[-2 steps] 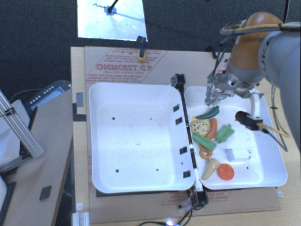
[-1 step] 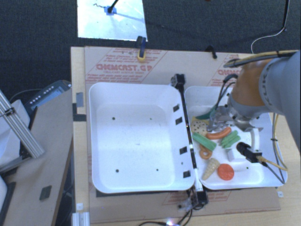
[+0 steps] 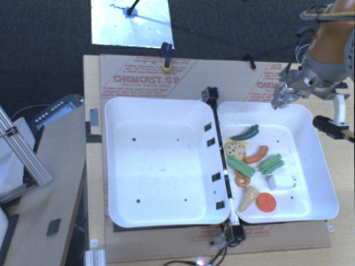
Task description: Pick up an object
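1. My gripper [image 3: 281,100] hung over the far edge of the right bin [image 3: 319,148], near its far right corner, with my orange-banded wrist above it at the desk's [image 3: 166,73] far right side.
2. Whether the gripper was open or closed I could not tell; it looked small and dark against the bin rim. Nothing was visibly held in it.
3. The left bin [image 3: 161,159] sat just beside the right one, the two touching along a shared middle edge with black clips on it.
4. All the loose objects lay in the right bin, grouped toward its left and near side, well apart from my gripper.
5. A dark green pod-shaped piece [image 3: 245,132] lay farthest back in the group.
6. Just nearer, a yellow speckled block [image 3: 236,148] sat by the bin's left wall, with an orange sausage-shaped piece [image 3: 256,154] to its right.
7. A light green bar [image 3: 241,166] lay slanted below the yellow block, and an orange ring [image 3: 242,179] peeked out at its near side, touching it.
8. A green leafy piece [image 3: 272,163] lay right of the sausage, and a white block [image 3: 282,181] sat just nearer than that.
9. A pale cone [image 3: 249,197] and a red-orange disc [image 3: 266,203] lay closest to the bin's near edge, just beside each other.
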You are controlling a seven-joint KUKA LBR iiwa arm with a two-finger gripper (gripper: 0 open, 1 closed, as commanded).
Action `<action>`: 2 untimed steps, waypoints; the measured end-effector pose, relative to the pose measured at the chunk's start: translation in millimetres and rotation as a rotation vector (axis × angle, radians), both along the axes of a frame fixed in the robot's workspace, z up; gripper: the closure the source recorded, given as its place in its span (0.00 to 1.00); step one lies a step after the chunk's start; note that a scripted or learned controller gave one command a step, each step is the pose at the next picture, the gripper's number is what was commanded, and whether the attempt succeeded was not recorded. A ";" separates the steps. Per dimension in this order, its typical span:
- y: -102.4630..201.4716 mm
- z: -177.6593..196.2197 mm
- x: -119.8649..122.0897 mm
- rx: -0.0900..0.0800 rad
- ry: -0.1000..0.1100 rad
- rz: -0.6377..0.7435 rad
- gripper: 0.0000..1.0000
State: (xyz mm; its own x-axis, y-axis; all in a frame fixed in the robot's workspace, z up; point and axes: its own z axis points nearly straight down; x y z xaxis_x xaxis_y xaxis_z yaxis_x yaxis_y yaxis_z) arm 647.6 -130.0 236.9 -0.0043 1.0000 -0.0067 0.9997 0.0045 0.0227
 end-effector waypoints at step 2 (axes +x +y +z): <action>18.9 -151.2 -44.3 0.006 0.021 -0.004 1.00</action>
State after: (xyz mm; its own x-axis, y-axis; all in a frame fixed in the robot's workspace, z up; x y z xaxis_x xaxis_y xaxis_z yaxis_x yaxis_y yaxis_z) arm 603.2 -111.1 85.7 0.0000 1.0000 -0.0009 1.0000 0.0000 0.0014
